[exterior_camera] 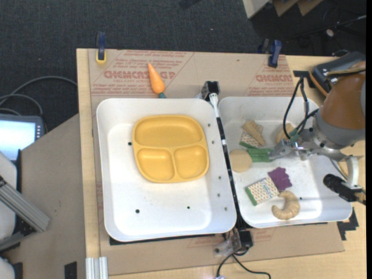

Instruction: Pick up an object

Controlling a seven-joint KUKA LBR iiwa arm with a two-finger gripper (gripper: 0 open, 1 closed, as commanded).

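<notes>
My gripper [283, 150] is low in the right bin [325, 211], reaching in from the right under the grey and orange arm [344, 112]. Its tip is at the right end of a green object [257, 153] and seems to touch it. Around it lie a tan ridged piece [253, 133], a round beige disc [240, 161], a purple piece [281, 178], a small patterned packet with a green edge [261, 190] and a croissant-shaped item [286, 206].
The left bin [116, 173] holds a yellow divided plate [171, 147]. An orange carrot toy [156, 79] lies on the cardboard behind the bins. Blue clamps [102, 46] [274, 51] grip the bench's far edge. Black cables [297, 106] loop beside the arm.
</notes>
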